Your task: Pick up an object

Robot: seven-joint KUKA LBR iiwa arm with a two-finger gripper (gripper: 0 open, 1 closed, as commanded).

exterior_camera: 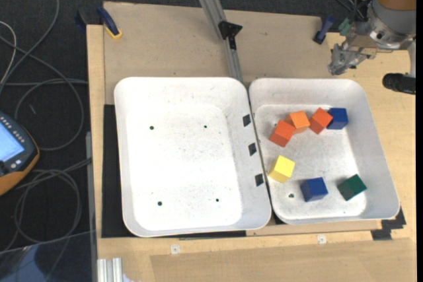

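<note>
Two white bins sit side by side on the bench (pixel 198 43). Low in the right bin (pixel 380 162) are a blue block (pixel 314 189), a green block (pixel 351 187) and a yellow block (pixel 282 168). The blue one lies between the other two. Higher up in that bin is a row of four blocks close together: a red-orange block (pixel 281 133), an orange block (pixel 299 120), another red-orange block (pixel 321 120) and a second blue block (pixel 338 117). The left bin (pixel 132 155) has only small dark dots on its floor. The gripper (pixel 343 63) hangs at the upper right of the frame, above the bench, just past the right bin's far edge. It holds nothing. I cannot tell how far open it is.
</note>
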